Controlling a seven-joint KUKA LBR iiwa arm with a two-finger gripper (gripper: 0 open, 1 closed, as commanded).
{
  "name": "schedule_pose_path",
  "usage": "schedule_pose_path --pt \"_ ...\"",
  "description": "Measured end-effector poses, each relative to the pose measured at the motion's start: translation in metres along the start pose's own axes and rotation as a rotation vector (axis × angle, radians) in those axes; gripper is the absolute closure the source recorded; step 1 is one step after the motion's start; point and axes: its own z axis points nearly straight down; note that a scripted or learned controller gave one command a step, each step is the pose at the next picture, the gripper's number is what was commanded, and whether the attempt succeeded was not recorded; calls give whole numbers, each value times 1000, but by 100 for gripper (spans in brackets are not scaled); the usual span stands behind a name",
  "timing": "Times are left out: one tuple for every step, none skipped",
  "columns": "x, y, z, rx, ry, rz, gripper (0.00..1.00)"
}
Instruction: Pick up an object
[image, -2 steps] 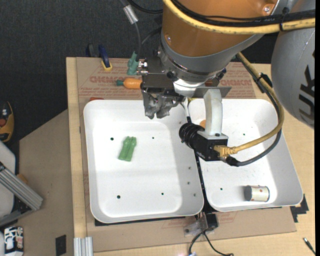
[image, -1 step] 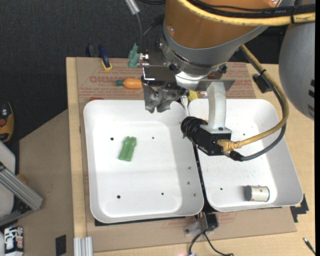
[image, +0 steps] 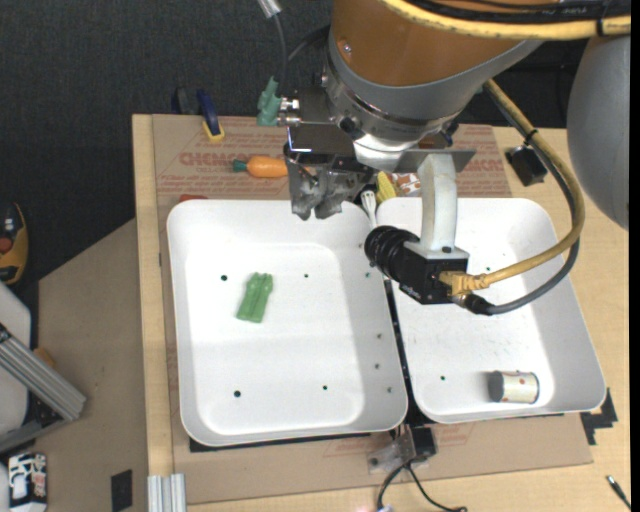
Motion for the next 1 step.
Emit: schedule_pose_path --pt "1 0 -10 -2 1 -1 100"
